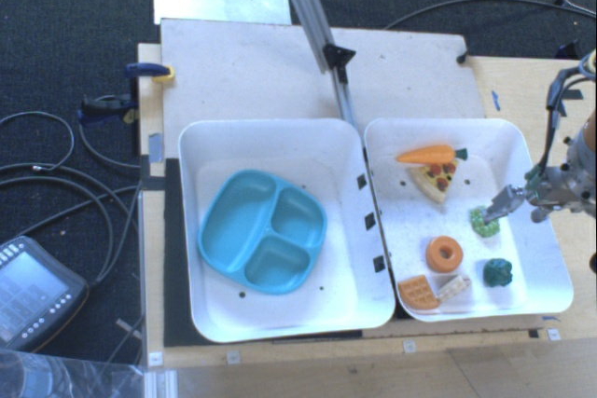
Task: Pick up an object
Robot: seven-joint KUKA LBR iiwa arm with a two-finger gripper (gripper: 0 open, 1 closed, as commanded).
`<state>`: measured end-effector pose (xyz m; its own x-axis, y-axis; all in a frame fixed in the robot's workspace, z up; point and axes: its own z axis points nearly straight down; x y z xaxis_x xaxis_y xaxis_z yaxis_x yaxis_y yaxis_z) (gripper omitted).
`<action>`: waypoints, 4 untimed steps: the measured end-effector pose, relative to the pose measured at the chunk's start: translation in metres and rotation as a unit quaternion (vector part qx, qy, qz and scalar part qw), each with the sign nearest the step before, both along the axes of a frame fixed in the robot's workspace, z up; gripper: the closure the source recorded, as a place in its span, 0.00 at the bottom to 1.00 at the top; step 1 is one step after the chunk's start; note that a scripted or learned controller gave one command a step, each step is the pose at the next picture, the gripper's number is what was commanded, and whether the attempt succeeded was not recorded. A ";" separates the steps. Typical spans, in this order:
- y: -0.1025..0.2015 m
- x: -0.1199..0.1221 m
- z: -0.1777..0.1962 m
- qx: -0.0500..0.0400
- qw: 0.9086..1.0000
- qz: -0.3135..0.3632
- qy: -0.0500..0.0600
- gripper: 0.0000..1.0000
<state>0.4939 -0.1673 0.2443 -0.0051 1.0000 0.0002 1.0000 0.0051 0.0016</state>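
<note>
You can see the grey metal two-finger gripper (492,209) at the right of the scene: a slim silvery piece tapering toward its tip, joined to a broader, boxy grey wrist block. Behind that, at the picture's right edge, a sliver of orange shows on the arm. Dark cables loop down beside pale grey housing just above the wrist.

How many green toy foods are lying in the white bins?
2, both in the right-hand white bin: a light green leafy piece beside the tool's tip, and a dark green broccoli-like piece nearer the front edge. The tool may hide a little.
</note>
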 end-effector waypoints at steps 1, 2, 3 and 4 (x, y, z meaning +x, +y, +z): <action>0.000 0.000 0.000 0.000 1.000 -0.001 0.000 0.00; -0.009 -0.004 -0.054 0.000 1.000 -0.003 0.002 0.00; -0.005 -0.008 -0.097 0.001 1.000 -0.003 0.002 0.00; -0.005 -0.006 -0.147 0.000 1.000 -0.003 -0.001 0.00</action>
<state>0.4876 -0.1726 0.0971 0.0015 1.0000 -0.0001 1.0000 -0.0015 0.0037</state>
